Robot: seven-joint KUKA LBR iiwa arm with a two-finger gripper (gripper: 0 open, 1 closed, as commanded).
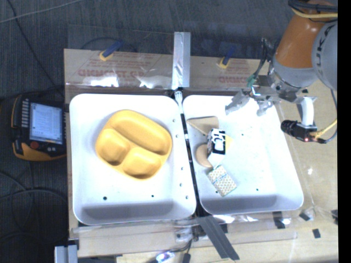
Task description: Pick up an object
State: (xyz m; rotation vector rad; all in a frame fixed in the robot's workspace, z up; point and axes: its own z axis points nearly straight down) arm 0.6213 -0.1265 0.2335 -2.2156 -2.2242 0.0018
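Camera view: pincer [248,100] open and holding nothing, above right bin [274,163]. Patterned packet [222,180] probably light and stiff; best taken across narrow sides.

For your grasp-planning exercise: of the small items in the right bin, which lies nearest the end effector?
The tan wedge-shaped piece at the cluster's top, closer to the end effector than the black-and-white item or patterned packet.

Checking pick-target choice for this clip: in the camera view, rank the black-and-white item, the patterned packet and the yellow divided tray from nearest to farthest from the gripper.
From the gripper, at the right bin's far edge:
1. Black-and-white item, near that bin's left side.
2. Patterned packet, nearer the bin's front edge.
3. Yellow divided tray, in the left bin.
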